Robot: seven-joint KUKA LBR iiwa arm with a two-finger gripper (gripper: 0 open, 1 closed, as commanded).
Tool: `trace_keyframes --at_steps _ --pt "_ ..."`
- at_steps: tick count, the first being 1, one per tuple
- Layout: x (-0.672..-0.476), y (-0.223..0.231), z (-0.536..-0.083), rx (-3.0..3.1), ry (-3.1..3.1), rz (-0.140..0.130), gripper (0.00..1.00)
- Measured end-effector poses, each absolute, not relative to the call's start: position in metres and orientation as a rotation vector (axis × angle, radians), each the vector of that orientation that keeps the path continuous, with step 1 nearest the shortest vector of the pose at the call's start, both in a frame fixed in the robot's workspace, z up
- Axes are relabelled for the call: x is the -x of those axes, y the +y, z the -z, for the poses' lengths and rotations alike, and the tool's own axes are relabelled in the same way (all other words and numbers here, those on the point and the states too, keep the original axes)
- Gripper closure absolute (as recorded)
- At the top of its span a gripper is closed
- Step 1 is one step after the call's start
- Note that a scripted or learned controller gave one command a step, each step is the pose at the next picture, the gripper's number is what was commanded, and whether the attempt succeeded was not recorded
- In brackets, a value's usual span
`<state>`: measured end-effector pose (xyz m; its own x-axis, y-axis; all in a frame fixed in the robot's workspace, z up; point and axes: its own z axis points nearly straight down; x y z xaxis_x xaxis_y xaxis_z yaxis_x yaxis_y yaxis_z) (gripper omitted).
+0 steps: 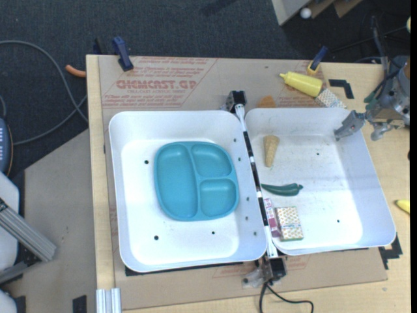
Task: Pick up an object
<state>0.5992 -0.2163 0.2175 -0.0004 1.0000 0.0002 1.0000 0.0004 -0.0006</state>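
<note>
My claw (362, 124) hangs open and empty at the right bin's (365, 175) far-right corner; cone (270, 150) lies leftward, long axis front-to-back.

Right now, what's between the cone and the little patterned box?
In the camera view, a green pepper lies between the cone and the patterned box.

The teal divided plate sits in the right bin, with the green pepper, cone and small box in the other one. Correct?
Not quite. The camera view shows the teal divided plate in the left bin; the green pepper, cone and small box lie in the right bin.
</note>
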Motion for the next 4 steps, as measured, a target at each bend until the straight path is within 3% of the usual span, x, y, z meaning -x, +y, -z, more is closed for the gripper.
trace_keyframes --at_steps 1,2,3,4 --pt "-0.579 -0.146 -0.121 2.218 -2.221 -0.001 0.0" --pt "-0.542 -0.093 -0.095 2.22 -2.223 0.003 0.0" --pt "-0.584 -0.097 -0.085 2.222 -2.222 0.001 0.0" --pt "-0.539 -0.096 -0.084 2.221 -2.219 -0.002 0.0"
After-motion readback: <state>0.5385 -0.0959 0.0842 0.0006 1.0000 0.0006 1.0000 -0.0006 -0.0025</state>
